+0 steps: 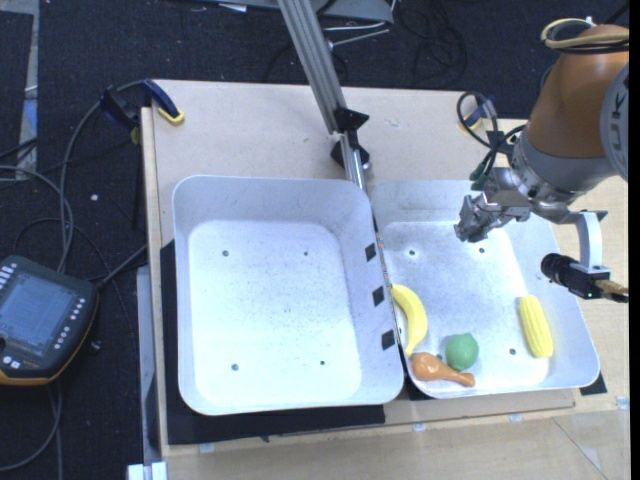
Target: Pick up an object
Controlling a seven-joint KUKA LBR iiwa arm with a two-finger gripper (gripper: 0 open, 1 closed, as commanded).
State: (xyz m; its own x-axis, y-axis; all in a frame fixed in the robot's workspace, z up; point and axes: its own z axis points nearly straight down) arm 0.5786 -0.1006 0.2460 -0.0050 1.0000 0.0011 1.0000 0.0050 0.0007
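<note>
The right bin [440, 253] holds a yellow banana [410, 314] against its left wall, a green round fruit [461, 349] near the front, an orange drumstick-shaped toy [440, 368] at the front rim, and a yellow corn cob [536, 326] on the right side. My gripper [471, 227] hangs over the back part of this bin, well behind all of these objects. Nothing shows between its dark fingers.
The left bin [270, 288] sits beside the right one, sharing a raised middle wall. A slanted metal pole [315, 63] rises behind the bins. A black fixture [570, 271] sticks out near the right bin's right rim. Cables and a teach pendant [40, 318] lie off the bench's left.
</note>
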